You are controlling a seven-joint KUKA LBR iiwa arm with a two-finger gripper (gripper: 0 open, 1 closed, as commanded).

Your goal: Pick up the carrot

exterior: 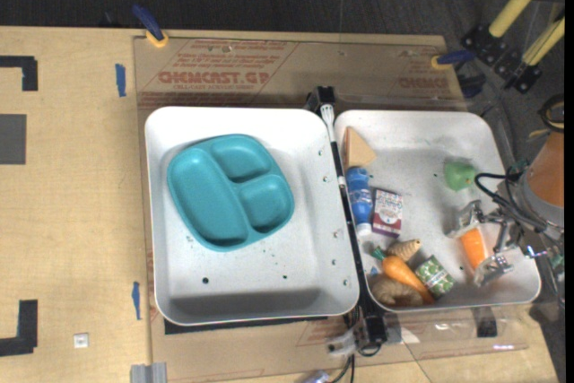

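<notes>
The desk (72, 193) carried two white bins. The left bin (170, 282) held a teal plate (229, 190). In the cluttered right bin (421, 128), the end effector (485, 239) hung near the right wall beside a second orange piece (473, 247); whether it was wide or narrow could not be told. The carrot (403, 272) lay slanted in the front pile, touching its neighbours. It was probably light, stiff, smooth plastic, best pinched across its thicker middle.

orange carrot (404, 273), teal plate (230, 189), white bins (260, 300)

arm (549, 175): orange band | wrist: black cables (looped) | fingers (489, 266): silvery metal
</notes>
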